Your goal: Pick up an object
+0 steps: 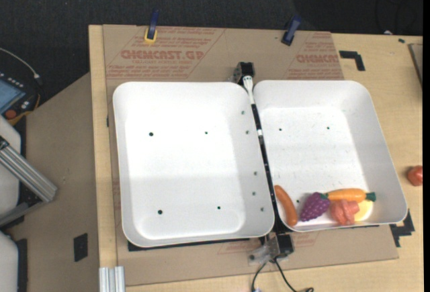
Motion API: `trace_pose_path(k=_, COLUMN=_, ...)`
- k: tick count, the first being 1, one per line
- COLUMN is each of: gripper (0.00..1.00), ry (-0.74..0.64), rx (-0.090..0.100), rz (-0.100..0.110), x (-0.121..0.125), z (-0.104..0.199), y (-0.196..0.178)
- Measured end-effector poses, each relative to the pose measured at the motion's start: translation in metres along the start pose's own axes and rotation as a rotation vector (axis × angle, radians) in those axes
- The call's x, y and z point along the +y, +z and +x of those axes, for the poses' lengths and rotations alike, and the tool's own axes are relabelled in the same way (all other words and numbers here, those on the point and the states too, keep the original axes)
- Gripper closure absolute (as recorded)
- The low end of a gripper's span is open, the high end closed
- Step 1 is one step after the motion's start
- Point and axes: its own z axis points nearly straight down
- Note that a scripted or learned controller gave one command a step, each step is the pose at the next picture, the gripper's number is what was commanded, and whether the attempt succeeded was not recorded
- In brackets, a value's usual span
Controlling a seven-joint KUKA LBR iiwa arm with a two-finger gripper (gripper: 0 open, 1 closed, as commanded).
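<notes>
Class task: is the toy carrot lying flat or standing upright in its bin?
Lying flat. The toy carrot rests lengthwise on the right bin floor, near the front edge, beside the purple grapes.

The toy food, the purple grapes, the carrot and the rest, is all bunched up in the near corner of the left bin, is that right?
Not quite. The purple grapes, the carrot and the other toy food are bunched along the near edge of the right bin, not the left bin. The camera view shows this.

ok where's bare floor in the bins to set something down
The left bin has bare floor throughout. The right bin is bare across its far and middle floor; its near edge is crowded with a hot dog, grapes and a carrot.
</notes>
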Motion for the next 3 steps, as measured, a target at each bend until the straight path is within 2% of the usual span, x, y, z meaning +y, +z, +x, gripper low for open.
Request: trace_pose_path(k=3, gripper=1.0, ry=0.0, rx=-0.002, rz=-0.004, x=0.0004, z=-0.0001, y=0.0)
